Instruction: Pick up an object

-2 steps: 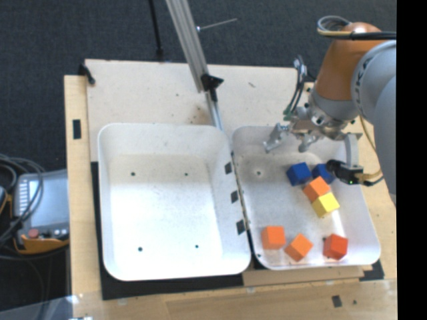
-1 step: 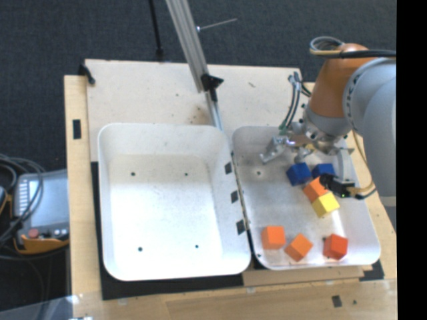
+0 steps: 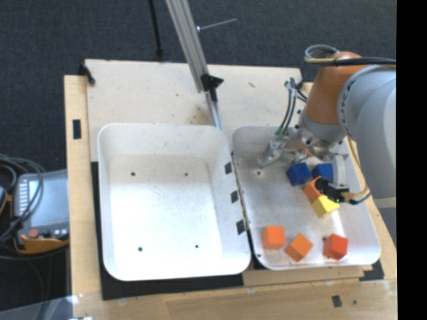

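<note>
A cluster of small blocks sits just below the gripper (image 3: 275,149) in the right bin (image 3: 257,202): two blue blocks (image 3: 299,173) side by side, an orange piece (image 3: 311,189) and a yellow block (image 3: 325,206) touching one another. Farther from the gripper, along the bin's near edge, lie two orange blocks (image 3: 273,237) and a red block (image 3: 335,246). The gripper hangs low over the bin's far end; whether it is apart or together cannot be told. The left bin (image 3: 167,202) lies beside it.
</note>
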Robot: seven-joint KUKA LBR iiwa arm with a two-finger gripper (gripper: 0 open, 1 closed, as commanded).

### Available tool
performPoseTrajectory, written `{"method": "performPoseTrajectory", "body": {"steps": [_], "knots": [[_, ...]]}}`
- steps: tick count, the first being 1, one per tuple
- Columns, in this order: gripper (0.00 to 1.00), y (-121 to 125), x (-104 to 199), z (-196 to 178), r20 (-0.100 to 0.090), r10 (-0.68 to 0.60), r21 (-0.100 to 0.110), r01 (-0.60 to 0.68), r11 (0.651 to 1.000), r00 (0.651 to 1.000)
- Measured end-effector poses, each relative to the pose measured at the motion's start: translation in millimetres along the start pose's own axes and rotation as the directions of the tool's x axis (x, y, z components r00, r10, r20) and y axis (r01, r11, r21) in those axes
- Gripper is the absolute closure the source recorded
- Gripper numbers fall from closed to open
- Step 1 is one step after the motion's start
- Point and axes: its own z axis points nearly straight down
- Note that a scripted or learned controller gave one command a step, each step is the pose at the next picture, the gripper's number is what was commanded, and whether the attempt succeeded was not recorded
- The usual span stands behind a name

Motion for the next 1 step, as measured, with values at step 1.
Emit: {"method": "performPoseTrajectory", "body": {"steps": [1], "knots": [[1.0,1.3,-1.1,-13.3,0.001,0.002,-0.005,-0.002,1.0,1.0]]}}
